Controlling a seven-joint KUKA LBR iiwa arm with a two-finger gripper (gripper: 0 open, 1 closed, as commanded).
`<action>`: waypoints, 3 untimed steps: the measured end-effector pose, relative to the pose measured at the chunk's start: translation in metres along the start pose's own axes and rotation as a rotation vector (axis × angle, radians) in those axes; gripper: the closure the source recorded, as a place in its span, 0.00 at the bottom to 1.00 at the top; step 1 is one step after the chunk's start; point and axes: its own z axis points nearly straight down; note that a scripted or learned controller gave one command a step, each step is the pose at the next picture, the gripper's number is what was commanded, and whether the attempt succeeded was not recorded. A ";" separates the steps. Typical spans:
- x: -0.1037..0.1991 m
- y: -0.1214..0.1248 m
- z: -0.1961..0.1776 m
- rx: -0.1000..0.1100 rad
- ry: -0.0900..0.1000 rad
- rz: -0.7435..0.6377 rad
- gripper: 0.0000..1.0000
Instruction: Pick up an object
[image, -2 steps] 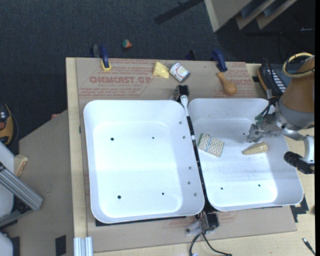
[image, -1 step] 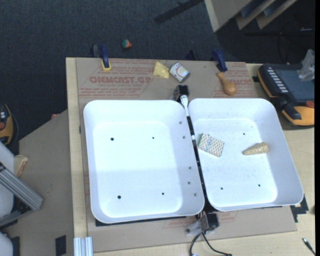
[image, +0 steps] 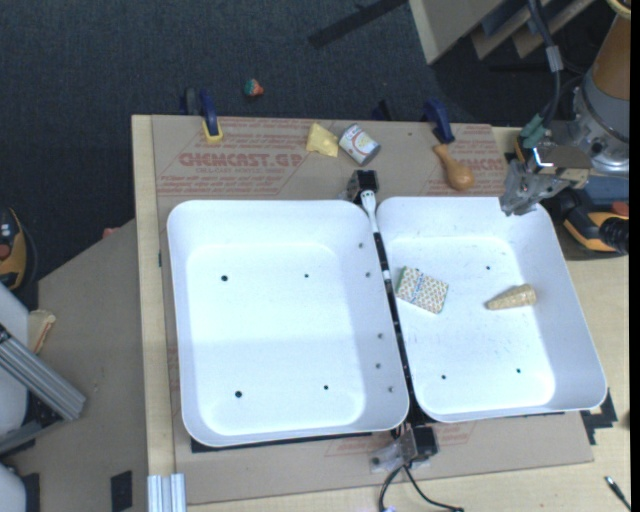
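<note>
Bins are sitting side by side on the tabletop, and the right bin is serving as the landmark for everything else. Inside it, a small patterned packet is lying near its left wall, tilted a little, and a tan cone-shaped piece is lying on its side toward the right wall, well apart from the packet. The left bin is touching the right bin's left edge along a dark seam.

The end effector is hovering at the right bin's upper right corner, above the rim, with nothing showing between its fingers; whether those fingers are open or closed cannot be told from this slant.

Beyond the right bin's top edge, a brown wooden piece is resting on the brown board. Further to the left of it, a small white box and a yellow wedge are lying just beside each other. Two blue clamps are gripping the board's far edge.
</note>
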 end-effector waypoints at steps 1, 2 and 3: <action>-0.017 0.020 -0.142 -0.028 -0.008 0.006 1.00; 0.008 -0.062 -0.069 0.001 -0.001 0.007 1.00; -0.010 -0.097 -0.184 -0.025 -0.006 0.008 1.00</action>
